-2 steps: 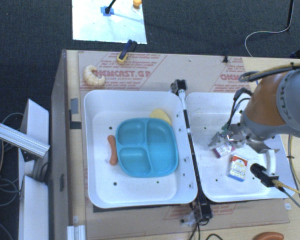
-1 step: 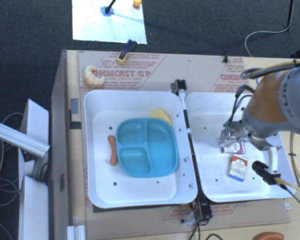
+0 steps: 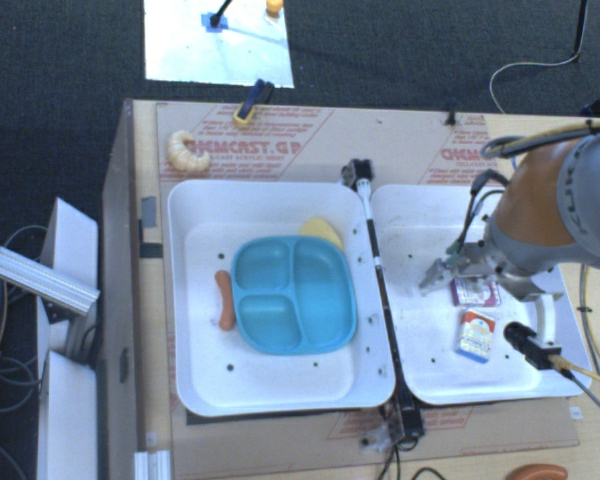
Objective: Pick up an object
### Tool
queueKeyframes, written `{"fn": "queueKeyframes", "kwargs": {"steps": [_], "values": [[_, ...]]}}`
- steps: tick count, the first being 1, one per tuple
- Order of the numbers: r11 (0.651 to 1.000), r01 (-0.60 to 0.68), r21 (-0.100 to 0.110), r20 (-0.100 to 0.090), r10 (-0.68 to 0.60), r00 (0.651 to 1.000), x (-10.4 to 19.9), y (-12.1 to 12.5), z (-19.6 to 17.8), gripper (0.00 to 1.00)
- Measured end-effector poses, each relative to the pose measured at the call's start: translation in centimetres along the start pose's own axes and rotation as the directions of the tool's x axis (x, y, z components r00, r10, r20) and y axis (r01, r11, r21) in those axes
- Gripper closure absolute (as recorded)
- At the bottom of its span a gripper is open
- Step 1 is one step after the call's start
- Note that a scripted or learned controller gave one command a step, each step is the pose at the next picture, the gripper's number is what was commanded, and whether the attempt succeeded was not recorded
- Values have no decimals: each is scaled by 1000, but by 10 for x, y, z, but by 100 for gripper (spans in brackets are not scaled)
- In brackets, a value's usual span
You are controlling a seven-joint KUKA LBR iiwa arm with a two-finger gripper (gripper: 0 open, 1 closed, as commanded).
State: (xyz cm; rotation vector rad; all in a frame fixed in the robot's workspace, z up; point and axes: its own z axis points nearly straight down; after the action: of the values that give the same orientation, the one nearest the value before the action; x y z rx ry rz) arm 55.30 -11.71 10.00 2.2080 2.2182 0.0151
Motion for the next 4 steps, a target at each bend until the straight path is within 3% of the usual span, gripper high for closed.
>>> {"fn": "queueKeyframes", "kwargs": {"steps": [1, 2, 3, 4], "values": [[1000, -4, 12, 0, 4, 1000, -29, 12, -27, 0], [1000, -1, 11, 0, 1, 1000, -28, 13, -37, 100], [1000, -1, 11, -1, 1, 1000, -28, 13, -37, 0], [1000, 1, 9, -1, -1, 1000, -28, 14, -47, 100]]}}
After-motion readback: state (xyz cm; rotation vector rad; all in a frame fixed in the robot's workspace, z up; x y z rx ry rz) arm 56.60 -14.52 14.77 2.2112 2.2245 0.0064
